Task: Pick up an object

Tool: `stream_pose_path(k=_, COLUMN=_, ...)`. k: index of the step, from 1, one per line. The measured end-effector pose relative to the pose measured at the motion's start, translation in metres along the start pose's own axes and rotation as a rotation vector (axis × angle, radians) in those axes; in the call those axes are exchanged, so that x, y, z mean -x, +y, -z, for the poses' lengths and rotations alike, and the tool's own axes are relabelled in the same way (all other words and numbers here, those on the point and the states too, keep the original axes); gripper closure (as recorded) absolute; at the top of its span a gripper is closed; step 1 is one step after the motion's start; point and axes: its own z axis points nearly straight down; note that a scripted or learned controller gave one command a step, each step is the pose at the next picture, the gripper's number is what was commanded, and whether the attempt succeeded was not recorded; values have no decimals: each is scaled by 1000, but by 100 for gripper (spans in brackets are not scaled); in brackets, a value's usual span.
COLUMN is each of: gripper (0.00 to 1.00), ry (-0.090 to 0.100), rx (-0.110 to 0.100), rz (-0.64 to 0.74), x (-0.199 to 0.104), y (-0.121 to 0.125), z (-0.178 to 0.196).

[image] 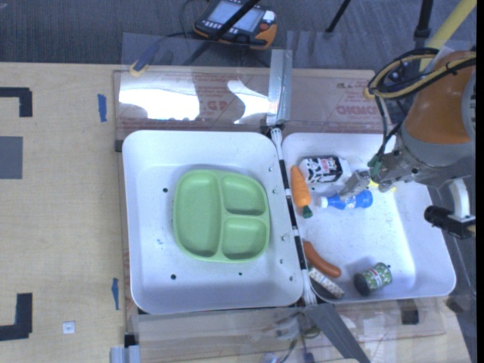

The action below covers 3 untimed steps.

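The pale wooden surface [60,203] carries two shallow white bins side by side. The left bin [144,165] holds a green divided plate [221,215] with three compartments, lying flat near its middle. The right bin [401,233] holds the smaller things. The grey arm [442,127], with its orange band, reaches in from the right over the upper right corner of that bin, yellow and black cables looping above it. Its gripper [361,181] hangs low over the upper middle of the right bin, just above a blue and white bottle-like item [349,200] lying on its side; whether the jaws are spread or pressed together cannot be told, and nothing is seen pinched between them. Just left of the gripper lies a white carton with black patches [321,168]. Beside the bin's left wall an orange carrot [301,189] lies lengthwise with its green end toward the front. Further forward along that wall lies an orange-red sausage shape [323,261], with a brush [327,284] at the front left corner. A dark green can [373,277] lies on its side near the front.
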Motion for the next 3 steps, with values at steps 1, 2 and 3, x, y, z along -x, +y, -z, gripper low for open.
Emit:
stream_pose_path(k=1, gripper=0, ry=-3, rx=4, rz=248, x=65, y=-3, z=16)
stream_pose_path(k=2, gripper=0, ry=1, rx=0, rz=449, x=27, y=6, z=-37)
stream_pose_path(k=3, gripper=0, ry=1, rx=0, rz=449, x=28, y=5, z=-37)
